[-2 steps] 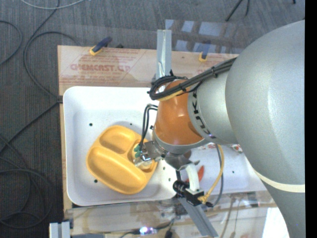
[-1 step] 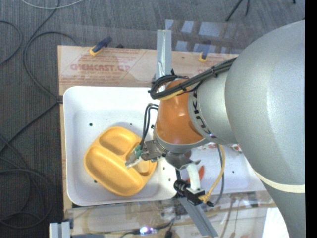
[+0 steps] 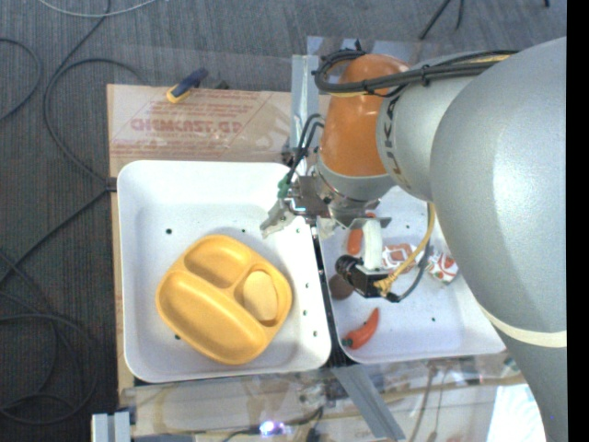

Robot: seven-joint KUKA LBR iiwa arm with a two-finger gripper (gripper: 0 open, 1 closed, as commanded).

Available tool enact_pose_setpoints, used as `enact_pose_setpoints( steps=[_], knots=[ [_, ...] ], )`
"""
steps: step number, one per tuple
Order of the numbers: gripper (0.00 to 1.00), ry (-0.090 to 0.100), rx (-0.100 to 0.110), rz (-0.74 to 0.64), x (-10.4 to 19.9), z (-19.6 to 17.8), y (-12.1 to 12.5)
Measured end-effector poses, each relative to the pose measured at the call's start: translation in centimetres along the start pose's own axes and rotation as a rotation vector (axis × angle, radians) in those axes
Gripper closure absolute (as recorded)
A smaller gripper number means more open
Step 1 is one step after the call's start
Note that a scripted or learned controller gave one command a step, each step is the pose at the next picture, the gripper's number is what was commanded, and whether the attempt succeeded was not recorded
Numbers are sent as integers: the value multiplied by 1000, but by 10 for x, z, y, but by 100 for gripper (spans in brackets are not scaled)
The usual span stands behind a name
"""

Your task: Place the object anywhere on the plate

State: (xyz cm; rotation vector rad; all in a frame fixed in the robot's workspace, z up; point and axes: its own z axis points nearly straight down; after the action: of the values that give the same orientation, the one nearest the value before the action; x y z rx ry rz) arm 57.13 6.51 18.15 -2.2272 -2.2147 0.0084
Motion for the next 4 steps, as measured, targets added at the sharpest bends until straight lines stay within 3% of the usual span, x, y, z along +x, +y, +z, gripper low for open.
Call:
enact_pose_setpoints(
  steps=[1,2,3,4],
  knots=[
    [100,-1,6,-4,1,-6,0],
    [100,3,2,-303,48,42,-46],
    [100,0,1,-71,51,29,11],
    [100,0,0,-31,103,-60,-56]
  ],
)
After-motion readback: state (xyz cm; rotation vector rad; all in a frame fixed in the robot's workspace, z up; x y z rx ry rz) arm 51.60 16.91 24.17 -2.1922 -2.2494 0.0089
